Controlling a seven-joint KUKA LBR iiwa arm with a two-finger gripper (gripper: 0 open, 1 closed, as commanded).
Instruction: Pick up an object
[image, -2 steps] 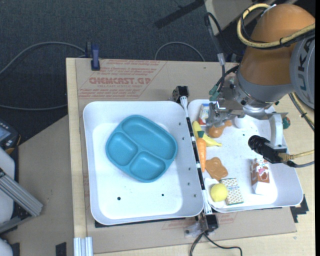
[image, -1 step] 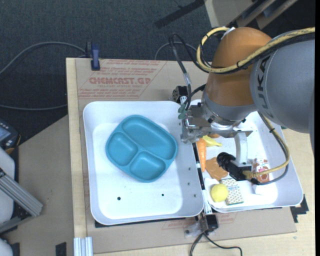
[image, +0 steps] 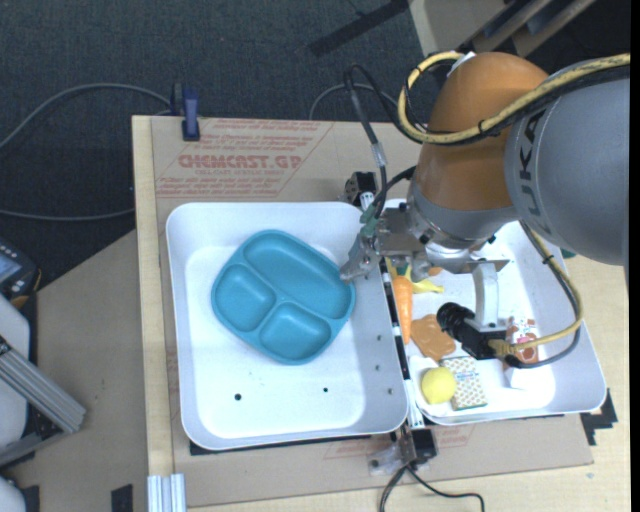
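Observation:
My gripper (image: 398, 262) hangs low over the left end of the right bin (image: 570, 385), close to the wall shared with the left bin. Directly beneath it lies an orange carrot (image: 402, 300), with a bit of something yellow (image: 428, 286) beside it. An orange-brown flat piece (image: 432, 338) lies just in front of the carrot. A yellow ball-like fruit (image: 437, 385) and a small patterned packet (image: 467, 388) sit at the bin's near edge. The wrist hides whether anything is gripped.
The left bin (image: 200, 390) holds a blue divided plate (image: 282, 295) turned at a slant. A small red and white item (image: 522, 340) lies in the right bin's right part. The big grey and orange arm (image: 500, 130) covers the far half of the right bin.

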